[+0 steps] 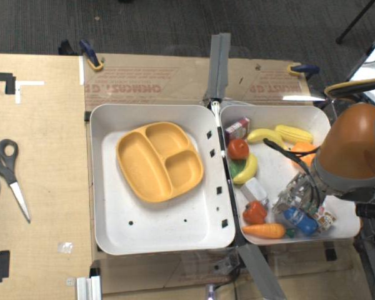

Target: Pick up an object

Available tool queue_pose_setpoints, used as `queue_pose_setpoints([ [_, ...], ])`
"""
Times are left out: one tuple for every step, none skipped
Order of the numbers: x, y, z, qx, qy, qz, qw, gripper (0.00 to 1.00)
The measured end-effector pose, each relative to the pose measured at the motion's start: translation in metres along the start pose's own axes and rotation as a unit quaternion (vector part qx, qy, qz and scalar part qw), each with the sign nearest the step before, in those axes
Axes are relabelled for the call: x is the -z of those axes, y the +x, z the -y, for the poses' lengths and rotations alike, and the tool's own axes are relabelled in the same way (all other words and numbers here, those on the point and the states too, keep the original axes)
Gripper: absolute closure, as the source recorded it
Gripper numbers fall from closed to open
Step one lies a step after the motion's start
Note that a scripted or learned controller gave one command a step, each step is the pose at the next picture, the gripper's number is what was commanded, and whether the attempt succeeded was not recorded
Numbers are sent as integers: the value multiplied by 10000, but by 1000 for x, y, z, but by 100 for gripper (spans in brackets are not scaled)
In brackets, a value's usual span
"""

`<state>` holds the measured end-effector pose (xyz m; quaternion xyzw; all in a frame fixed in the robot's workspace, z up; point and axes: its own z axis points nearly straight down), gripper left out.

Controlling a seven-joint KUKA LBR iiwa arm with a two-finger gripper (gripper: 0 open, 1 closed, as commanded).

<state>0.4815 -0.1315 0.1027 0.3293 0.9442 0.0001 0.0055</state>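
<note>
My gripper (pixel 298 197) reaches down into the right bin (pixel 281 112) from the right, under the orange band of the arm (pixel 353 144). It hovers over the bin's front right part, just above a blue object (pixel 300 221). Around it lie a carrot (pixel 263 230), a red pepper (pixel 254 212), a white block (pixel 257 189), a banana (pixel 247 169), a red tomato (pixel 238 149), a second banana (pixel 264 134) and a corn cob (pixel 293 132). Nothing is visibly held.
The left bin (pixel 106 186) holds a yellow divided plate (pixel 160 160). A small red-and-white box (pixel 237 129) sits in the right bin's far left corner. Scissors (pixel 10 175) lie on the wooden bench at the left. Blue clamps (pixel 90 54) hold the cardboard behind the bins.
</note>
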Motion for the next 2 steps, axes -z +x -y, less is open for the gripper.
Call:
queue_pose_setpoints([
  [89, 35, -41, -297, 18, -43, 9995, 100],
  [139, 42, -84, -912, 29, -43, 9958, 100],
])
